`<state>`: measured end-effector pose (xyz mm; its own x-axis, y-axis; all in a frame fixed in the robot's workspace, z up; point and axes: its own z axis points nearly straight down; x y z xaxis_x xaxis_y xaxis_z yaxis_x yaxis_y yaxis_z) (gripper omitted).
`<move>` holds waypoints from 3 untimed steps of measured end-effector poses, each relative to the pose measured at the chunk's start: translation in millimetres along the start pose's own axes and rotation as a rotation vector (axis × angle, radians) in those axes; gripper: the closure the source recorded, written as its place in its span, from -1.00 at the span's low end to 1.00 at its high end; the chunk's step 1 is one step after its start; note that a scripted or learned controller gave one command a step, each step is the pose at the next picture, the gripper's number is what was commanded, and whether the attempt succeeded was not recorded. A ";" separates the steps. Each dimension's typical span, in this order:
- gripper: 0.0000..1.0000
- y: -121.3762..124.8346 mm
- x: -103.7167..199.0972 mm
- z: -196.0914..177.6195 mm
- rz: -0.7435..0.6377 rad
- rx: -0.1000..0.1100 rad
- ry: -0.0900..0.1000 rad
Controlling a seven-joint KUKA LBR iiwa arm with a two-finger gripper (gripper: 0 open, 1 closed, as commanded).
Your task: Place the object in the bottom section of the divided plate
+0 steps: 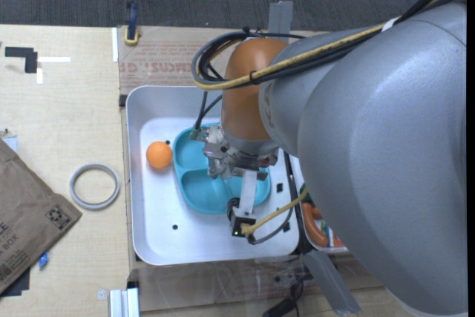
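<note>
An orange ball [158, 155] lies on the floor of the left white bin [152, 234], just outside the left rim of a teal divided plate [197, 193]. The plate sits in the middle of that bin, and its lower section shows bare teal. My gripper [221, 168] hangs over the plate's middle, near the divider, to the right of the ball and apart from it. The wrist and the arm's orange band hide the plate's upper right part.
The big grey arm covers most of the right bin, where a bit of an orange and white thing [320, 229] peeks out. On the bench to the left lie a grey tape ring [94, 185] and a brown cardboard box [22, 219].
</note>
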<state>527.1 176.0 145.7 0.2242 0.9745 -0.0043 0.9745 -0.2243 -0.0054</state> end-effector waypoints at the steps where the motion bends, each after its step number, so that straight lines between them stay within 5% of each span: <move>1: 1.00 -31.3 45.2 -76.5 0.174 -0.003 0.000; 2: 1.00 -34.3 -58.6 -146.4 0.054 -0.003 0.001; 3: 1.00 -43.9 -34.0 -139.8 0.428 -0.002 0.000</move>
<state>477.5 153.1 285.9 0.6087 0.7934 -0.0059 0.7934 -0.6087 -0.0008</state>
